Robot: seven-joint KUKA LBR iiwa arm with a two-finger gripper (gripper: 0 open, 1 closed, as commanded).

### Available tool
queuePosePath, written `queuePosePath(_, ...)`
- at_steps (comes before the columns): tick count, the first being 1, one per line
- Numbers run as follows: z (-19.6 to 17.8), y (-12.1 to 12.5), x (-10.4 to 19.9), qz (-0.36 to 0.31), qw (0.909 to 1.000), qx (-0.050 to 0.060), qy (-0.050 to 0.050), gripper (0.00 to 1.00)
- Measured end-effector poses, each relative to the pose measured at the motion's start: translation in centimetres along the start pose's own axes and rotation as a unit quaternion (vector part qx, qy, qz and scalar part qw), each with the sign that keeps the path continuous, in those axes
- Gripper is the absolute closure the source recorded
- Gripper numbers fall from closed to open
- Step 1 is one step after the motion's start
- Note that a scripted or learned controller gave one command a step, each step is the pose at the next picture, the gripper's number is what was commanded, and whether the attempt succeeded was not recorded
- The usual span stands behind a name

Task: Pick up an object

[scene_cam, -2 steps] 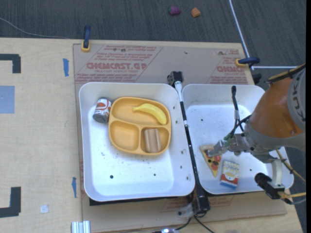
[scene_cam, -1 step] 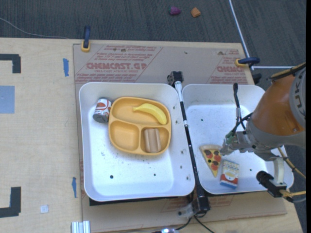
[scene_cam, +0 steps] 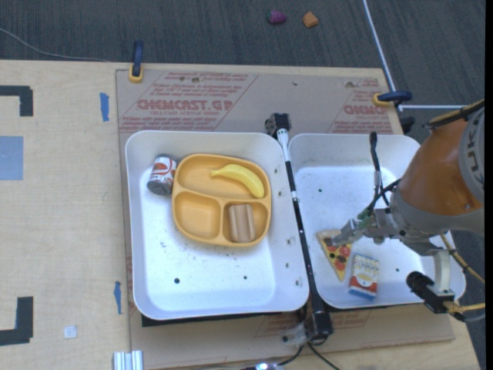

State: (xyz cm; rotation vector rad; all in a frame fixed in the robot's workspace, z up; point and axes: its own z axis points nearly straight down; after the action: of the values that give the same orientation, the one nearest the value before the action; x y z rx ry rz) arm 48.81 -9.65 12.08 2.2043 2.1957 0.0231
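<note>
In the right bin (scene_cam: 331, 168) a toy pizza slice (scene_cam: 336, 257) lies by the left wall, and a small red, white and blue carton (scene_cam: 363, 275) rests just to its right. My gripper (scene_cam: 353, 230) hangs low over the upper end of the pizza slice, reaching in from the right. It is small and partly hidden by the wrist. Nothing is visibly held in it.
The left bin (scene_cam: 200, 291) holds a yellow divided plate (scene_cam: 192, 210) with a banana (scene_cam: 240, 179) and a brown block (scene_cam: 241, 223) on it. A small can (scene_cam: 161, 175) lies at the plate's left. Black cables (scene_cam: 375, 168) hang across the right bin.
</note>
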Motion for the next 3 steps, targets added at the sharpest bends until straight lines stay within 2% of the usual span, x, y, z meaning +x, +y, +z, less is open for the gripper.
queuePosePath(1,3.1,-0.7,-0.1,-0.002,0.9999,0.012,0.007,0.0)
queuePosePath(2,2.0,-0.4,-0.4,-0.001,1.0,0.006,0.002,1.0)
queuePosePath(3,2.0,-0.4,-0.4,-0.001,1.0,0.007,0.003,0.0)
